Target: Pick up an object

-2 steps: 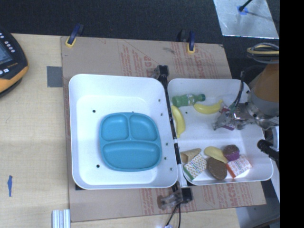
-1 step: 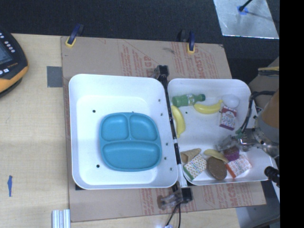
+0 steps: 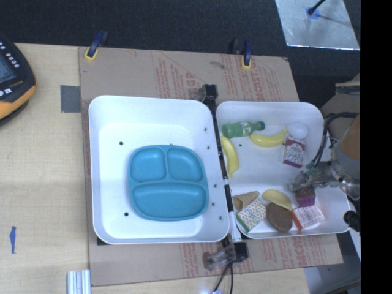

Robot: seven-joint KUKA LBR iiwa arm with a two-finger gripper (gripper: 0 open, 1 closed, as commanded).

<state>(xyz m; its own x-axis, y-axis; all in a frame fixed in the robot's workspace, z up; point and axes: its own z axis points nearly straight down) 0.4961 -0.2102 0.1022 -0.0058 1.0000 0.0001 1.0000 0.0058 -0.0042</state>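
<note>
The right bin holds several small items. A green bottle and a yellow banana lie near its far wall. A second banana lies along its left wall. A red and white carton stands below a white round object. Near the front lie a brown oval piece, a green and white packet, a yellow piece and a red and white packet. My gripper reaches in from the right, low over a small maroon object.
The left bin holds a blue divided plate. Both bins sit on a cardboard sheet clamped at its far edge. A yellow and black handset lies at the bench's far left.
</note>
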